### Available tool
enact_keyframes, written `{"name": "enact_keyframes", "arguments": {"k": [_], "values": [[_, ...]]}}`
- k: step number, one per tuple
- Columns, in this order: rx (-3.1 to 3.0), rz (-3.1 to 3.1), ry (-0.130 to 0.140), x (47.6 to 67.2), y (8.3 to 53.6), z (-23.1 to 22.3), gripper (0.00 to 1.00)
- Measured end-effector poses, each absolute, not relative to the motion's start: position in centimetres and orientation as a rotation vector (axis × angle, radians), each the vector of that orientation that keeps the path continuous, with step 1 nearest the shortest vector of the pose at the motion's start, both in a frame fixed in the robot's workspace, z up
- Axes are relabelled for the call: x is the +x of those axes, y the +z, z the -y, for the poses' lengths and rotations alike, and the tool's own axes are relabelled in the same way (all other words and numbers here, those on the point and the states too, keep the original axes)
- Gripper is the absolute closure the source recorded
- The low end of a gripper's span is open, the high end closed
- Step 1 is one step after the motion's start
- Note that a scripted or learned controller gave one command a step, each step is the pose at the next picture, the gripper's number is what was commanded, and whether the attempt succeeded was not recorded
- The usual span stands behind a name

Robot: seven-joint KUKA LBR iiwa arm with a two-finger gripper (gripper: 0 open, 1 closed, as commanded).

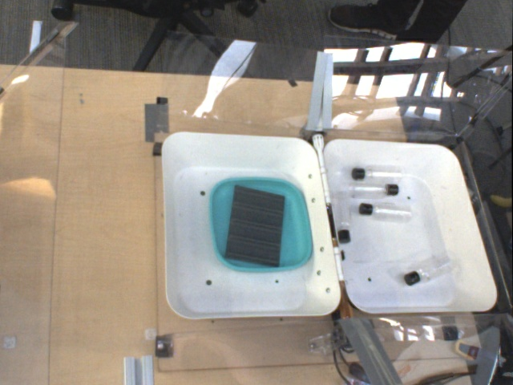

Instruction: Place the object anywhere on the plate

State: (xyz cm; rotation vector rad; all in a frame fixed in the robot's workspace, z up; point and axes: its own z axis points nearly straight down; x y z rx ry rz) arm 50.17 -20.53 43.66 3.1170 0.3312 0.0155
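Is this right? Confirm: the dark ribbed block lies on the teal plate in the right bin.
Wrong bin. The camera view shows the dark ribbed block lying on the teal plate in the left bin, not the right.

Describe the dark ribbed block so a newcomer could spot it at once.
Find the left white bin; a teal plate sits in its middle. The dark ribbed block lies flat on that plate, a grey rectangle, unlike the small clear black-capped vials in the right bin.

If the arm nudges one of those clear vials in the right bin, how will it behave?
The clear vials lie on their sides, so one would probably roll. They look small and light, likely skidding on the smooth white bin, and possibly fragile if they are glass.
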Motion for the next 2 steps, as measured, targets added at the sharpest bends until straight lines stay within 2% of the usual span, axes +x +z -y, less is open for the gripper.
{"name": "enact_keyframes", "arguments": {"k": [2], "values": [[3.117, -0.331, 0.015, 50.17, 43.66, 20.53, 0.0]]}}
